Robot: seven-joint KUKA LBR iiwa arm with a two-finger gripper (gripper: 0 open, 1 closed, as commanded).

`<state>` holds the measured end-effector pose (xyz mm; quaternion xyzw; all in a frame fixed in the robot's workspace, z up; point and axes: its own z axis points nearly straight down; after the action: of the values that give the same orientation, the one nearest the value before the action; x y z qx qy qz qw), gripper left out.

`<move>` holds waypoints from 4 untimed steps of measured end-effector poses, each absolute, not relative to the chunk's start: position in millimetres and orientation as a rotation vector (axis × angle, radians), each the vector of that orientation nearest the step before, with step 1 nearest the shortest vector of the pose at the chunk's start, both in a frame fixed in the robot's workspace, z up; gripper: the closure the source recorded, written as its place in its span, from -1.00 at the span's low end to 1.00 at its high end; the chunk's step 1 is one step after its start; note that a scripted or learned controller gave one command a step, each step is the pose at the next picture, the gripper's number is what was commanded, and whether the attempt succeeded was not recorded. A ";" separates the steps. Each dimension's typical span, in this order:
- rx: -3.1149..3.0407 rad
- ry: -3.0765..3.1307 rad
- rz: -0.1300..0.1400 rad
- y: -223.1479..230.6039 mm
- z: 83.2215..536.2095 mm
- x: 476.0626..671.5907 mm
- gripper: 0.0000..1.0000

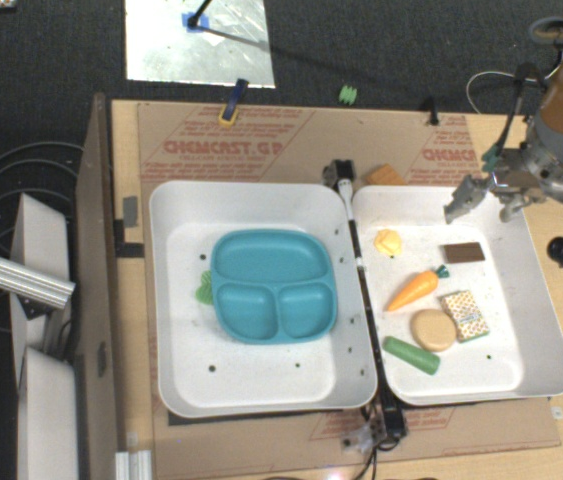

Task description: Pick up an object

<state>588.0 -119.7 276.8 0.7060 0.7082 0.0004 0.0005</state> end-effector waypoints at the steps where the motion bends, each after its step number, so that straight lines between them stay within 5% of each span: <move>1: 2.228 2.230 -0.010 -110.3 141.8 560.3 -1.00; 2: 2.208 2.213 0.017 -108.6 90.3 527.8 -1.00; 3: 2.200 2.204 0.021 -102.6 91.2 493.6 -1.00; 4: 2.203 2.216 0.013 -115.0 90.3 591.2 -1.00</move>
<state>591.2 -115.0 90.3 0.7050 0.7092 0.0043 0.0082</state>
